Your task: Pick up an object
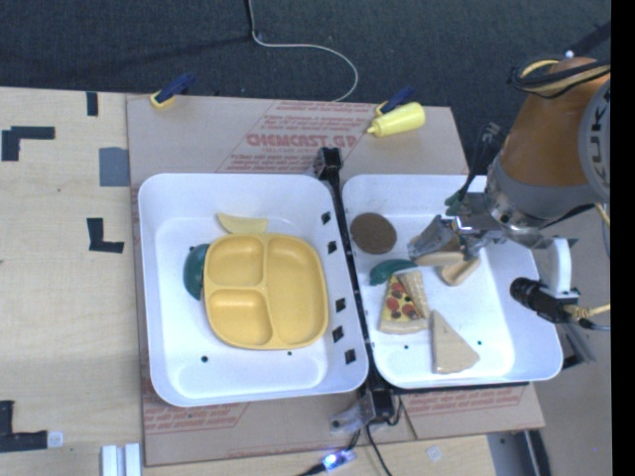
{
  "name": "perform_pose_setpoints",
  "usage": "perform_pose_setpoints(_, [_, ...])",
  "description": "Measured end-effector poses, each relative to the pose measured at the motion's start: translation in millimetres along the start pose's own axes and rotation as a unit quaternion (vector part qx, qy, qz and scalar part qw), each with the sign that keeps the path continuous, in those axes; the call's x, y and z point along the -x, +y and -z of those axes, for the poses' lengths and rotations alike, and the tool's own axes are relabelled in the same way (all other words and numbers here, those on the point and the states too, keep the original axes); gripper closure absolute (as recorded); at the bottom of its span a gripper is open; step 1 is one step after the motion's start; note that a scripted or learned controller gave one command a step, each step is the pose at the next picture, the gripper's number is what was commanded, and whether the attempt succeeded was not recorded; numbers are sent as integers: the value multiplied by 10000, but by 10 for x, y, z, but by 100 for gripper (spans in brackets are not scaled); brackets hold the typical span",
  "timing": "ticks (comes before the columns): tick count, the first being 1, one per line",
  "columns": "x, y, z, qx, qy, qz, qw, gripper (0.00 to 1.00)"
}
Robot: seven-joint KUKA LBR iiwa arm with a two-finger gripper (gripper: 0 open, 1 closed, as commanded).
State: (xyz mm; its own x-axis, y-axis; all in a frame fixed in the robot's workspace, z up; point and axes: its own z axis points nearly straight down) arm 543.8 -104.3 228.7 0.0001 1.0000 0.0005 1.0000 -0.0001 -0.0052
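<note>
Tan block (458, 267) | under pincer (446, 251), right bin (516, 365) | arm from right, low | pincer state unclear

Fixed overhead camera, slanted down, both bins (159, 296)

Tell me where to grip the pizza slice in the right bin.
Probably across the pizza slice mid-length, coming straight down. It lies flat, crust end toward the bin's front. Its right long edge looks free, while the teal piece crowds its upper-left corner.
</note>
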Motion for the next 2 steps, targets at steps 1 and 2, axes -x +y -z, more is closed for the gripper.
perform_pose_setpoints(1, [-252, -154, -117, 1, 2, 12, 10000, 100])
perform_pose_setpoints(2, [-162, -208, -65, 11, -1, 6, 10000, 100])
